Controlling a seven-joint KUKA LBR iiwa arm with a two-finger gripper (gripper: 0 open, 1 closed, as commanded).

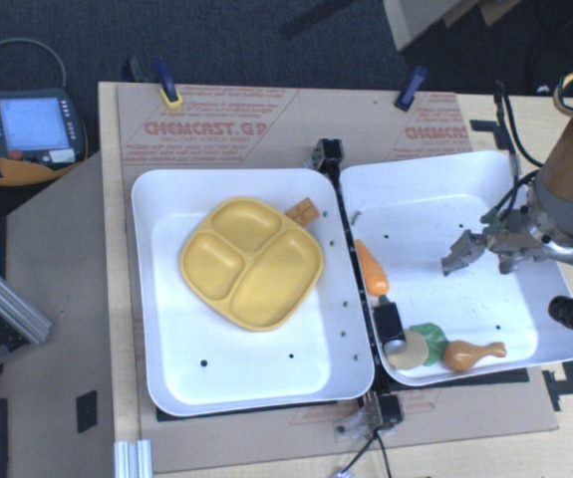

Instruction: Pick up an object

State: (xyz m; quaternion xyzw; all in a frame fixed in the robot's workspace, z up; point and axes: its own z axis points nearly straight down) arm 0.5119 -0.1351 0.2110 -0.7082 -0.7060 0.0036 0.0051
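Camera view, from above: the gripper [462, 254] hangs over the bare floor of the right bin [435, 182], its 2 fingers [454, 260] spread apart and grasping nothing. An orange carrot [371, 268] lies against that bin's left wall, long axis running up-down, narrow tip toward the top. A drumstick [472, 352] and green piece [431, 336] occupy the near corner. The left bin [166, 297] holds a yellow divided plate [251, 263].

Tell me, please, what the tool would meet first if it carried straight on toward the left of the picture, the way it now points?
Probably the orange carrot by the divider. The tool points left over bare floor of the right bin. Its height is unclear, so it might pass over the carrot.
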